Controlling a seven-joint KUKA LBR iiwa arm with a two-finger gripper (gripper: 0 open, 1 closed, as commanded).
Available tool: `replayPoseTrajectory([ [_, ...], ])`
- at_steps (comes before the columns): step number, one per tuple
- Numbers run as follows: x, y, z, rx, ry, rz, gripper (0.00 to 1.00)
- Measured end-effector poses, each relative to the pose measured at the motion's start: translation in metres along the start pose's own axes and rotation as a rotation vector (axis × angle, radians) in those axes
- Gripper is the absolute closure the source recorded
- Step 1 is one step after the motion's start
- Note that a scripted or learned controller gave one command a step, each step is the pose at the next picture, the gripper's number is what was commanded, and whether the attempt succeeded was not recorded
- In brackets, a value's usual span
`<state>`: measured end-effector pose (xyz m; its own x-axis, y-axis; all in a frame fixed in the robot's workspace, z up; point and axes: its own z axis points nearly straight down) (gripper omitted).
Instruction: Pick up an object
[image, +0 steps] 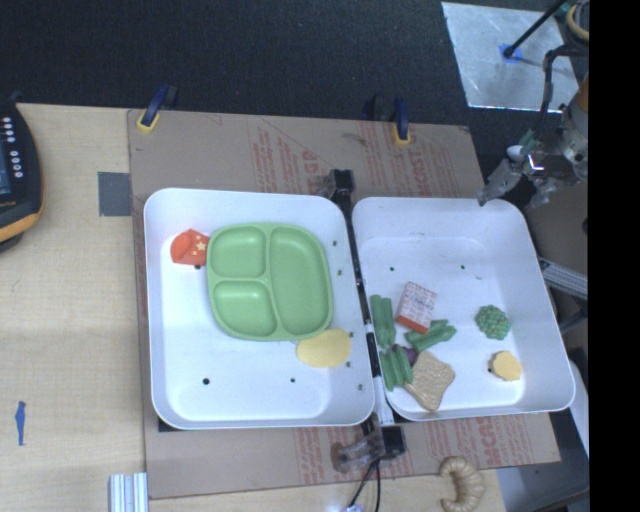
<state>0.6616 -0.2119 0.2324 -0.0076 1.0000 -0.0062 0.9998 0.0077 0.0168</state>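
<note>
Gripper (520, 172) is hanging out past the top right corner of the right bin (520, 232), up off the bench, and it's not carrying anything. Fingers are looking spread to me, one dark tip pointing down-left toward the bin's rim, but it's small and a bit murky up there so take that loosely.

So I'm reading this as the very start of the pick: nothing grabbed, arm parked outside the bin. All the candidates are sitting well apart from it, down in the lower half of the right bin: a red and white packet (417, 304), green bean pods (392, 345) along the left wall, a slice of toast (431, 380) touching them, a broccoli floret (492, 321) and a small yellow piece (506, 366) near the right wall. The left bin (170, 380) is holding a green divided plate (270, 280), a red toy (189, 247) just beside it and a yellow lemon-ish thing (324, 348) touching the plate's lower edge.

Next move, I'm guessing, is swinging in over one item and dropping straight down. The broccoli or the yellow piece are standing alone, so they're looking easier than the clumped beans and toast.

Bins are sitting on a cardboard sheet (250, 150) clamped to a wooden bench (70, 330), dark floor behind.
</note>
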Motion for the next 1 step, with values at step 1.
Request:
replayPoseTrajectory([
  [1,0.0008,-0.1225,0.0515,0.033,0.010,0.008,0.00],
])
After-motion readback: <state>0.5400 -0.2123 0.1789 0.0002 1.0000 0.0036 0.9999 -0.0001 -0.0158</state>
